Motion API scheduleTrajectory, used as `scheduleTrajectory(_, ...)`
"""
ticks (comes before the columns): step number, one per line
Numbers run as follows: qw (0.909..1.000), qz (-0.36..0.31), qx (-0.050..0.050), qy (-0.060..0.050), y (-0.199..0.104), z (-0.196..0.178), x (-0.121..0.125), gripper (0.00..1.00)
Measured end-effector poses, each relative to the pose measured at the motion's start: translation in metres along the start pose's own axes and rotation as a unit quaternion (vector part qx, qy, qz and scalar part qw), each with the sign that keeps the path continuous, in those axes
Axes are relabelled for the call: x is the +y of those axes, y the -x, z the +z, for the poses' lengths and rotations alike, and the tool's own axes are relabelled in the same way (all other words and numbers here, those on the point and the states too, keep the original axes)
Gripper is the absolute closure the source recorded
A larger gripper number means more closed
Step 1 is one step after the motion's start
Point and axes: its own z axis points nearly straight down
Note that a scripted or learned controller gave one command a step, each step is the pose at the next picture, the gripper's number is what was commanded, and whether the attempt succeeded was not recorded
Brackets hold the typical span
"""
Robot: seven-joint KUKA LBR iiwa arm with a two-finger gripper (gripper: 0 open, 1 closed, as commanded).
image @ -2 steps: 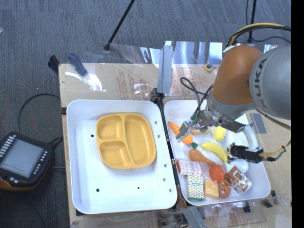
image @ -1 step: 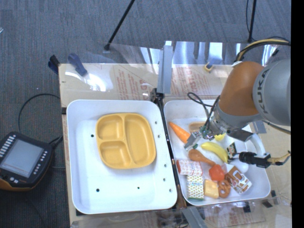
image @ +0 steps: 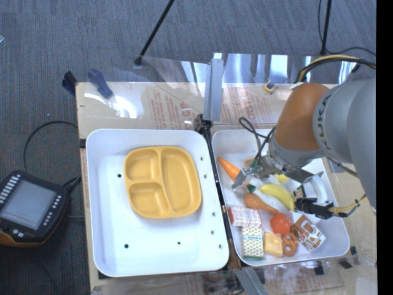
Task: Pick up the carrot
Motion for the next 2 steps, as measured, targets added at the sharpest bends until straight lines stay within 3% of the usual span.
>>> scheduleTrajectory(1, 1.0000, 0.004, 0.002, -0.002, 0.001, -0.006, -0.001, 1.00)
scheduleTrajectory(2, 0.9860, 0.167, 0.000, 0.003, -0.051, -0.104, 0.051, 1.00)
